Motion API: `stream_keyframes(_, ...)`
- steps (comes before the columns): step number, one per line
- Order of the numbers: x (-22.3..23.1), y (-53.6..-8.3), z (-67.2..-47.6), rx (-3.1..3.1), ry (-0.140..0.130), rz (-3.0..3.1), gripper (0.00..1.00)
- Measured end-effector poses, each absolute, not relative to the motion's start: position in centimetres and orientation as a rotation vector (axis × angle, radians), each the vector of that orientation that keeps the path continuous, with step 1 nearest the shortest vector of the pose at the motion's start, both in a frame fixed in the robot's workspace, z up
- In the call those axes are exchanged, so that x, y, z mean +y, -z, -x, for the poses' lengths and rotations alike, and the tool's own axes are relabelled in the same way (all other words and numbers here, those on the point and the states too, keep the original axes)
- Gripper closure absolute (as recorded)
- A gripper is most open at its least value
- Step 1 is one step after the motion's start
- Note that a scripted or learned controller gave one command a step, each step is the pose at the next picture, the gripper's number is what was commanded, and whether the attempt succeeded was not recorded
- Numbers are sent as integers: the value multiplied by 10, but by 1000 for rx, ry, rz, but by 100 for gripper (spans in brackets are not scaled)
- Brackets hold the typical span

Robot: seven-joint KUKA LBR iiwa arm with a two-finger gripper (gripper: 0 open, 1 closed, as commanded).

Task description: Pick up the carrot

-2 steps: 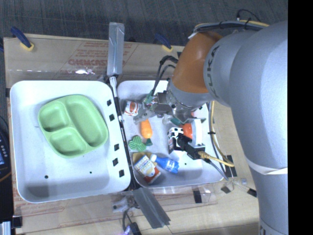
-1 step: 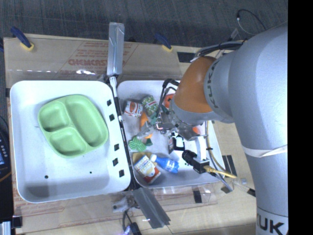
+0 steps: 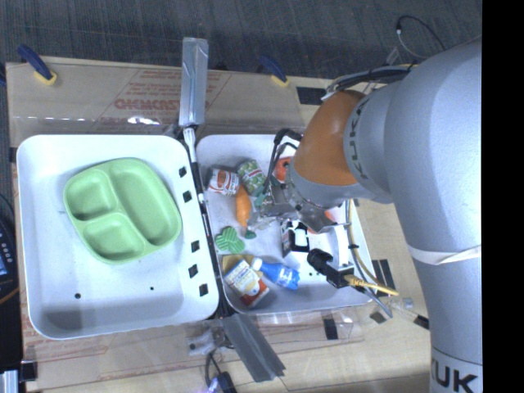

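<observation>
The orange carrot (image 3: 244,207) lies upright in the middle of the right bin (image 3: 214,149), between a small can and a green leafy piece. My gripper (image 3: 264,210) is low in that bin, just right of the carrot and very close to it. The arm's grey wrist and orange band (image 3: 327,142) hang over the bin's right half and hide what lies beneath.
Around the carrot lie a red-and-white can (image 3: 221,181), a green patterned packet (image 3: 252,176), a green leafy toy (image 3: 232,238), a blue-and-white bottle (image 3: 279,275) and a labelled jar (image 3: 243,278). In the left bin (image 3: 49,301) sits a green divided plate (image 3: 123,209).
</observation>
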State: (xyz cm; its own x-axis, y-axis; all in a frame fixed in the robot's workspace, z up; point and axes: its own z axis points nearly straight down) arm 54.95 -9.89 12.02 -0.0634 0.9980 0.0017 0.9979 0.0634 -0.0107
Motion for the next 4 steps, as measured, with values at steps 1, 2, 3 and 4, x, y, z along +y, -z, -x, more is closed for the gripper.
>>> stream_keyframes(1,-99,-120,-550,-2285,-11,2143,0)
stream_keyframes(2,-98,-128,-549,-2287,-15,2136,100)
stream_keyframes(3,-98,-128,-549,-2288,-15,2136,0)
stream_keyframes(4,-96,-90,-619,-2350,-9,2074,0)
